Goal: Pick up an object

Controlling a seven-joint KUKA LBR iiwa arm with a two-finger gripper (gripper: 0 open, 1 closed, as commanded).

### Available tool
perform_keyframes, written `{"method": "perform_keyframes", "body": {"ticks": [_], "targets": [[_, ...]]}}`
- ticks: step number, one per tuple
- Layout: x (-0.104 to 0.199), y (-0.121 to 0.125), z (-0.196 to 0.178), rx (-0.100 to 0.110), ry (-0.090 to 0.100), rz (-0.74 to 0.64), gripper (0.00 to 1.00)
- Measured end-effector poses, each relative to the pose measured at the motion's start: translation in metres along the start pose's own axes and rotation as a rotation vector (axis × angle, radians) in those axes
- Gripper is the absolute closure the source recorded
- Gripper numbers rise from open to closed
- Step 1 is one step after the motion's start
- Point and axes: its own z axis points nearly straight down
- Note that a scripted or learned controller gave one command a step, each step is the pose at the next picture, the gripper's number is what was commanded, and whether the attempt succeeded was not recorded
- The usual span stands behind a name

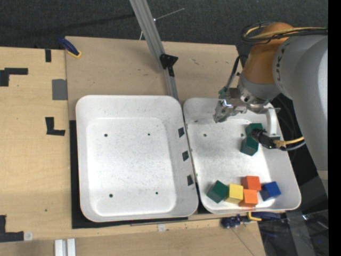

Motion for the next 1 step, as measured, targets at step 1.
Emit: {"method": "perform_keyframes", "body": {"ticks": [1], "targets": [[-0.0018,0.0049,-0.063,-0.003,-0.001,0.0,1.0]]}}
